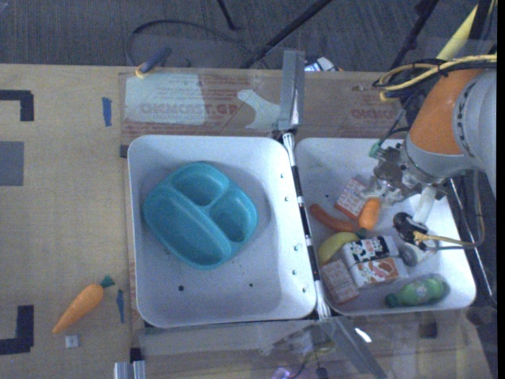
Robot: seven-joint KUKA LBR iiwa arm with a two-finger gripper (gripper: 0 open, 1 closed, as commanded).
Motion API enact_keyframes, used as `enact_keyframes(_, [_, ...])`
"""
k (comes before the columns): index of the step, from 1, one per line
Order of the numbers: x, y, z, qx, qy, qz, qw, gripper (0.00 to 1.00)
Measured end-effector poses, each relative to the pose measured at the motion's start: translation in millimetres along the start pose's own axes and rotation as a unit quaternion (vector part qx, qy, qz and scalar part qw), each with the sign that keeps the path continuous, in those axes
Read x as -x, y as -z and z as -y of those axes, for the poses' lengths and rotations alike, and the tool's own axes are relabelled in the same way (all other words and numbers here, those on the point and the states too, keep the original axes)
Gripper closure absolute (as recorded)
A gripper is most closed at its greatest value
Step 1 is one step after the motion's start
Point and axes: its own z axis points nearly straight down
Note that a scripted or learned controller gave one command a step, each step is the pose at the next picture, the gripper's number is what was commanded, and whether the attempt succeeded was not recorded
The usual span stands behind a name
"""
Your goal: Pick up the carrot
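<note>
A short orange carrot-like piece [369, 212] lies in the right bin [461, 279], beside a small red-and-white box [351, 198]. My gripper [384, 181] hangs just above and to the right of it, close to its upper end; I cannot make out whether they touch. A longer, thin orange-red vegetable [331, 219] lies to the piece's left, slanting toward the bin's divider. Another carrot [79, 306], with a green top, lies outside the bins on the wooden bench at the lower left.
The left bin [158, 290] holds a blue divided plate [201, 213]. The right bin also holds a yellow banana [333, 248], a cow-print carton [368, 250], small boxes [339, 281] and a green item [418, 291]. Cables trail off the arm at the right.
</note>
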Motion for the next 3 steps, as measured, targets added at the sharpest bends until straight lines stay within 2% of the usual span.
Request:
enact_keyframes(1, [-40.8,131.4,90.2,-0.008,0.001,0.006,0.9999,1.00])
enact_keyframes(2, [-40.8,131.5,90.2,-0.008,0.001,0.006,0.9999,0.00])
enact_keyframes(3, [6.4,41.7,89.3,-0.009,0.032,0.005,0.9994,0.00])
